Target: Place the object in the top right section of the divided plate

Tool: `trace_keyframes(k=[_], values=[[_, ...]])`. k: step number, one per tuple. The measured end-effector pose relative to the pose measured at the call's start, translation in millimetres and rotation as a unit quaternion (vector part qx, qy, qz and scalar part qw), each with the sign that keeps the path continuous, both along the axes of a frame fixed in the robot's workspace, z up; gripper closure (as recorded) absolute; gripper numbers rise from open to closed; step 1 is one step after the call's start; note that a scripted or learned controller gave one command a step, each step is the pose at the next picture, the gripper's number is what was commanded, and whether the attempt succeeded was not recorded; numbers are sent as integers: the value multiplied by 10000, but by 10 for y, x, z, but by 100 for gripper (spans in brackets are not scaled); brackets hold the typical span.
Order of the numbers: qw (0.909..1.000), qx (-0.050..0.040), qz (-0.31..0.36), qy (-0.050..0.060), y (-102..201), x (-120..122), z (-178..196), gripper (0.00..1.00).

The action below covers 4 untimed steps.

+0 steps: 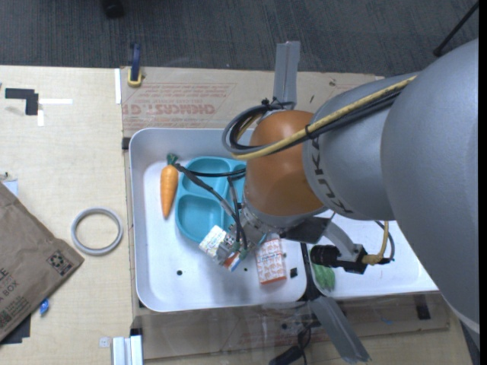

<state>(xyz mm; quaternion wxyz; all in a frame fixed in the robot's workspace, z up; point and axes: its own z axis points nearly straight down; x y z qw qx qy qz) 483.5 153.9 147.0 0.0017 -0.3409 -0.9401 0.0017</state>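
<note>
A: Where is the carrot (168, 189)?

B: In the left bin (152, 280), just beside the blue divided plate (199, 213).

A: Its lie?

B: Long axis runs up-down, green top away from you. You'd likely find it light, smooth, rigid; grasp mid-body.

A: The gripper (232, 255)?

B: Over the plate's near edge; I cannot tell its state.
</note>
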Motion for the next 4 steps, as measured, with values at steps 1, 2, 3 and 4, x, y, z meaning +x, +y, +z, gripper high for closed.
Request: trace_keyframes(k=[1,2,3,4], values=[[9960,-7,-896,-16,545,-56,841,100],[9960,-23,-891,-11,536,-49,918,100],[9568,-14,-2908,-24,140,-51,1874,100],[9575,-17,-2886,-12,-336,-51,1689,100]])
